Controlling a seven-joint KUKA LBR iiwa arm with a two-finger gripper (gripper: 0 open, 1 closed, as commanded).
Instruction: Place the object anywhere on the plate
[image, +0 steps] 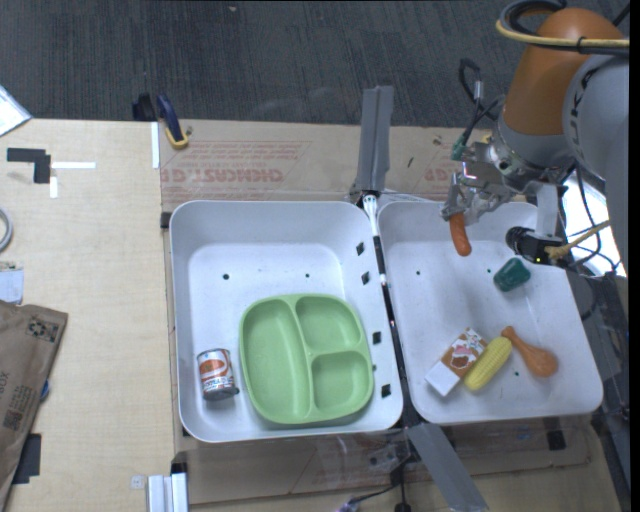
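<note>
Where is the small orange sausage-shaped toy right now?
In the camera view, the small orange sausage-shaped toy hangs from the end effector over the far left part of the right white bin, up-left of the green block.

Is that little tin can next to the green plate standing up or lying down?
Upright: the can shows its round top, standing in the left bin beside the plate.
</note>
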